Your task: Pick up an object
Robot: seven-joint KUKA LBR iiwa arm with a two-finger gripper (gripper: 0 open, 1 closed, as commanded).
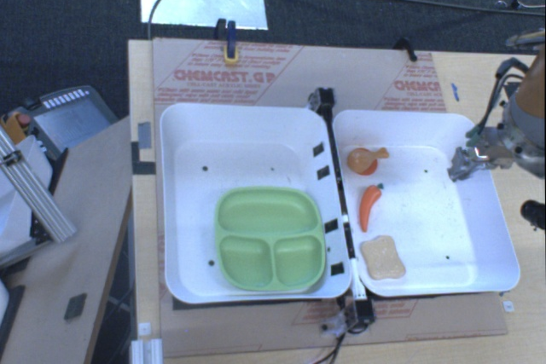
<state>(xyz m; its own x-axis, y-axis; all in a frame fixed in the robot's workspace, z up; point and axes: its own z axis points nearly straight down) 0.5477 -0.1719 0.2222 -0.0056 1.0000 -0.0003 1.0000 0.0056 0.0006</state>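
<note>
1. You have two shallow white plastic bins side by side on the bench: the left bin (183, 132) and the right bin (490, 226).
2. In the left bin lies a pale green plastic tray with three compartments (270, 237), towards its near side.
3. Along the right bin's left side you see three toy foods in a row: an orange pear-shaped piece (367, 158) farthest back, an orange carrot with a green tip (369, 205) in the middle, and a tan slice of bread (382, 258) nearest you.
4. The grey two-finger gripper (461, 165) sits over the right bin's far right part, well apart from the foods.
5. You cannot tell how the claw stands; nothing shows in it.
</note>
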